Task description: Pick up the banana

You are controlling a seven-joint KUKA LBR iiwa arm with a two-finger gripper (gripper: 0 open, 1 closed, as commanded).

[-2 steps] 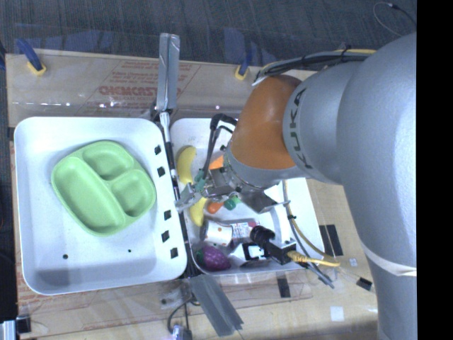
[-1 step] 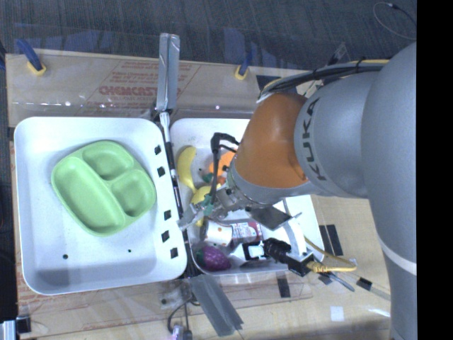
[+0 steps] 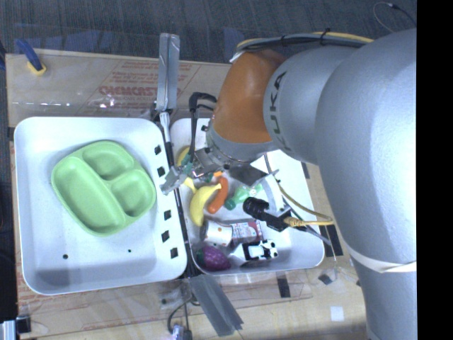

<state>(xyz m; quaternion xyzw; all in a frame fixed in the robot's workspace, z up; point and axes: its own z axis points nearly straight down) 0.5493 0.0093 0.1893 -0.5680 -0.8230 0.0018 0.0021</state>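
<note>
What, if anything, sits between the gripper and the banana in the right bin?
Nothing visible. The gripper hangs just above and left of the banana, with no item between them. An orange carrot-like toy lies against the banana's right side.

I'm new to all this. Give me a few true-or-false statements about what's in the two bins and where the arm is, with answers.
1. The banana lies in the right bin. True.
2. The green divided plate sits in the right bin. False: it is in the left bin.
3. The arm hangs over the right bin. True.
4. The banana lies on the green plate. False: it lies among other items in the right bin.
5. An orange carrot lies beside the banana. True.
</note>
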